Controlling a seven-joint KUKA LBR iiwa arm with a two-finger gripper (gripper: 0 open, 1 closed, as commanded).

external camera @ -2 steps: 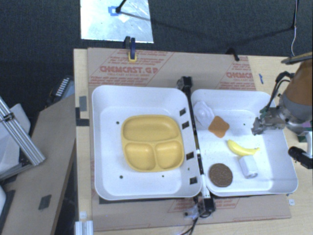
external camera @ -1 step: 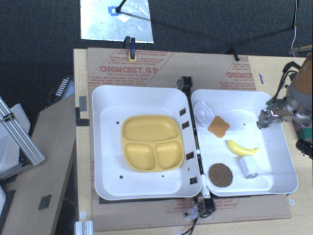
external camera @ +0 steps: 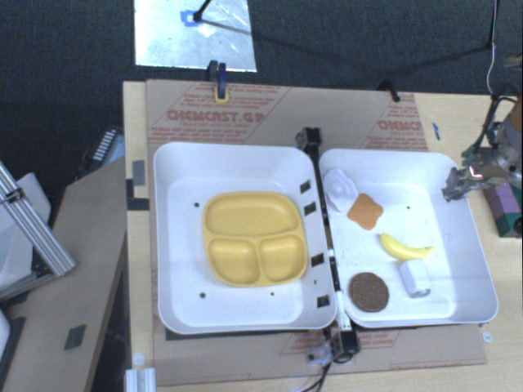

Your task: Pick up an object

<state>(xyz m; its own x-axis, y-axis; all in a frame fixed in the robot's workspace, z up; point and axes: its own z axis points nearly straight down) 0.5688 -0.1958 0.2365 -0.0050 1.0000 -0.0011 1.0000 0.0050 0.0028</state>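
Left bin [external camera: 176, 219]: one yellow divided tray [external camera: 252, 237], three compartments, lying flat at the middle. Right bin [external camera: 466, 243]: white crumpled item [external camera: 339, 189] at the far left corner; orange piece [external camera: 364, 211] just beside it; yellow banana [external camera: 404, 247] toward the middle; white cylinder [external camera: 413, 278] just below the banana; brown round cookie [external camera: 368, 291] near the front edge. Gripper [external camera: 456, 188]: over the right bin's far right rim, nothing seen in it; cannot tell its state

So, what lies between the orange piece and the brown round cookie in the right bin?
In the camera view, the banana lies between the orange piece and the cookie, a little toward the right.
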